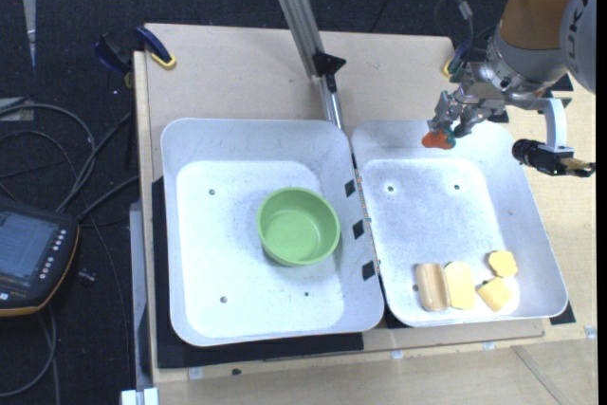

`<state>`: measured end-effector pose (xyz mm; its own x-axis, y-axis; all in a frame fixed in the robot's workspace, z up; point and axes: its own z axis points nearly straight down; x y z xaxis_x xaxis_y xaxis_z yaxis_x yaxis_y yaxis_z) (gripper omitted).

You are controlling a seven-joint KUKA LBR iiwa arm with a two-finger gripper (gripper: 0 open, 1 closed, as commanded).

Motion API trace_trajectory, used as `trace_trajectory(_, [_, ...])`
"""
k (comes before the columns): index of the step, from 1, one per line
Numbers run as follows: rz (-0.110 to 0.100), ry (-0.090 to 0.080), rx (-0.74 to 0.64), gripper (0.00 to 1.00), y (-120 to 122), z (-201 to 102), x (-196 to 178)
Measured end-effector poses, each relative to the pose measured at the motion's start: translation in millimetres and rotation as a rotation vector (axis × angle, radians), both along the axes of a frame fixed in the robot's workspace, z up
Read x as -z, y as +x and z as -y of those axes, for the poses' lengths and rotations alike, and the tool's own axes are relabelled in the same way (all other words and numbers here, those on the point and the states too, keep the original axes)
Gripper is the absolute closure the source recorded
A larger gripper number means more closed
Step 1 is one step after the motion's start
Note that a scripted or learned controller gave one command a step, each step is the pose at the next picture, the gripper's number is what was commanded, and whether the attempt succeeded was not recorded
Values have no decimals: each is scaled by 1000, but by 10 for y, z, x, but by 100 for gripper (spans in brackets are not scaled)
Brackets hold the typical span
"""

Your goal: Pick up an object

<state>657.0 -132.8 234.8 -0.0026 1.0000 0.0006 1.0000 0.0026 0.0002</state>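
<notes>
While the gripper (448, 130) hangs over the right bin's (446, 204) far rim, a small red-orange object (436, 139) sits at its fingertips, apparently pinched and lifted (contact hard to confirm). If so, the pick looks nearly done. Yellow pieces (465, 285) lie at the near edge, green bowl (299, 225) in the left bin (190, 204).

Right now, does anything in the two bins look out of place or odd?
Mostly tidy. One oddity: a small orange-red object sits at the gripper, at the right bin's far rim, away from the yellow pieces clustered in its near corner.
</notes>
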Motion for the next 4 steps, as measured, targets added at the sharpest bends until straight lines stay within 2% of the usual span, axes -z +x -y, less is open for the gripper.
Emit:
trace_trajectory(1, [0, 0, -1, 100, -201, -496, -94])
trace_trajectory(3, [-1, 0, 0, 100, -639, -1463, -15])
trace_trajectory(4, [-1, 0, -1, 100, -783, -1970, 84])
